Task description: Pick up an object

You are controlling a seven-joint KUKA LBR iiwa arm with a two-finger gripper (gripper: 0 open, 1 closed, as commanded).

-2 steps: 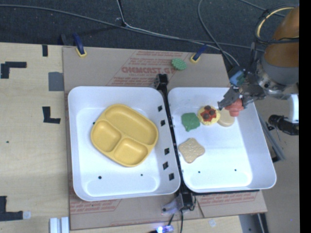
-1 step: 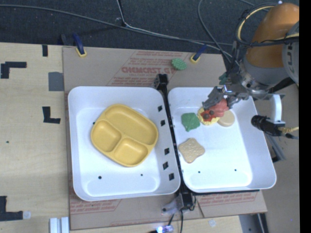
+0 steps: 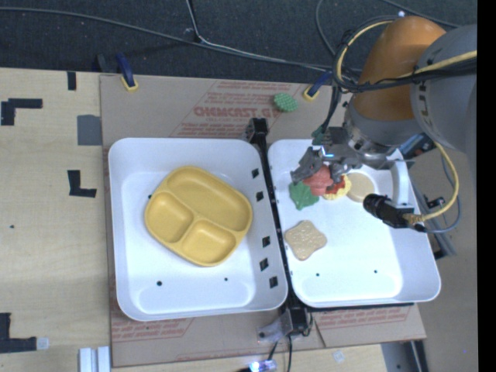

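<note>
My gripper [image 3: 324, 167] hangs over the upper left part of the right bin [image 3: 403, 285]. Right under it lies a cluster of toy food: a red piece [image 3: 320, 181], a green leafy piece [image 3: 303, 196] and a yellow piece [image 3: 336, 192]. The gripper's dark fingers reach down beside the red piece, and I cannot make out whether they close on it. A cream round piece [image 3: 360, 186] lies just right of the cluster. A tan toast-shaped piece [image 3: 304, 239] lies lower in the same bin.
The left bin [image 3: 132, 285] holds a yellow divided plate [image 3: 198, 215]. A small green object [image 3: 285, 102] lies on the cardboard behind the bins. A black divider [image 3: 267, 200] runs between the bins. Cables and a black connector [image 3: 385, 209] hang right of the gripper.
</note>
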